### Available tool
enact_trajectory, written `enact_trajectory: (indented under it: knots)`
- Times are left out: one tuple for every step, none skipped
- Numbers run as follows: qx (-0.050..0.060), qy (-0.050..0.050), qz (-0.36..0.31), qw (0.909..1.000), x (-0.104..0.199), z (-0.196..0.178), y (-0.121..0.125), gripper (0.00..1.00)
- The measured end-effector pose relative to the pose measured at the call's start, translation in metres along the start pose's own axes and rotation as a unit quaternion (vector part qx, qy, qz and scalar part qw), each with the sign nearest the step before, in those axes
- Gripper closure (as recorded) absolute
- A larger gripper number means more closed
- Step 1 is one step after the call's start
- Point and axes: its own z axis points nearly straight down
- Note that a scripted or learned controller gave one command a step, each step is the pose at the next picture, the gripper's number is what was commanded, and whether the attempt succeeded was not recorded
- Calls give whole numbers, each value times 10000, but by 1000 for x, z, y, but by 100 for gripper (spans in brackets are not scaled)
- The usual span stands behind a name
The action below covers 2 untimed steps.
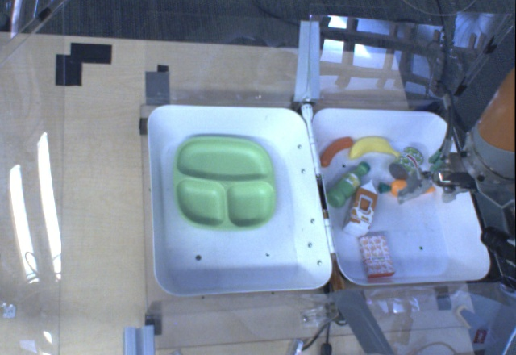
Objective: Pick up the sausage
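Observation:
The sausage (335,149) is a short orange-red piece lying in the upper left of the right bin (451,261), just left of a yellow banana (373,147). My gripper (405,181) reaches in from the right and hangs low over the bin's upper right part, well to the right of the sausage. A small orange item (398,185) lies right at its tip, and I cannot tell whether it is touched or held.
The right bin also holds a green bottle (348,184), a small brown-and-white carton (363,210), a pink patterned box (376,255) and a green-and-white can (413,157). In the left bin (161,208) sits a green compartment tray (225,181).

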Motion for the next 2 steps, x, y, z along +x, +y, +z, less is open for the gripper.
enact_trajectory:
  knots:
    - [-23,-4,-25,10000,1,-10,3,100]
    - [-15,-10,-1491,9888,-36,13,54,100]
